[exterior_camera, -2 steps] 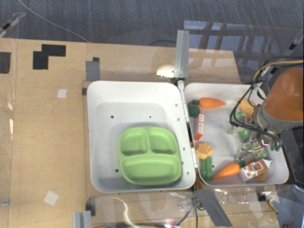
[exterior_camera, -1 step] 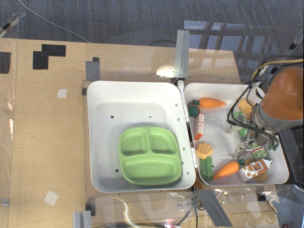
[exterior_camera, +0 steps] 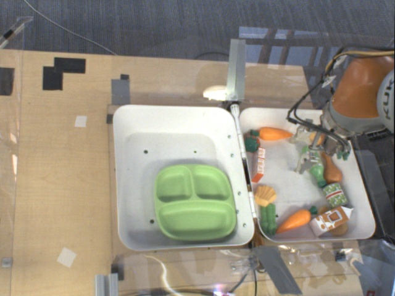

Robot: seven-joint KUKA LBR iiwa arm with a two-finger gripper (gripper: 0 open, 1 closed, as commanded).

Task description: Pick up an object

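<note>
My gripper (exterior_camera: 307, 163) hangs over the upper right part of the right bin (exterior_camera: 365, 227), below the grey arm with its orange band (exterior_camera: 361, 88). Right beside it, to the lower right, lie a small green toy (exterior_camera: 318, 175) and a brown drumstick-like toy (exterior_camera: 332, 169). An orange carrot (exterior_camera: 274, 133) lies to its upper left near the bin's back wall. Nothing shows as held. Further toys in this bin: a green-and-white can (exterior_camera: 335, 195), a brown-and-white carton (exterior_camera: 330, 221), a second carrot (exterior_camera: 294, 219), a yellow piece (exterior_camera: 265, 195) and a red-and-white packet (exterior_camera: 260, 162).
The left bin (exterior_camera: 133, 165) holds a green divided plate (exterior_camera: 194, 201). A metal post (exterior_camera: 236, 69) stands behind the ridge between the bins. Dark green toys lie by that ridge (exterior_camera: 251, 143) and at the front (exterior_camera: 268, 217). Cables loop beside the arm's wrist (exterior_camera: 302, 106).
</note>
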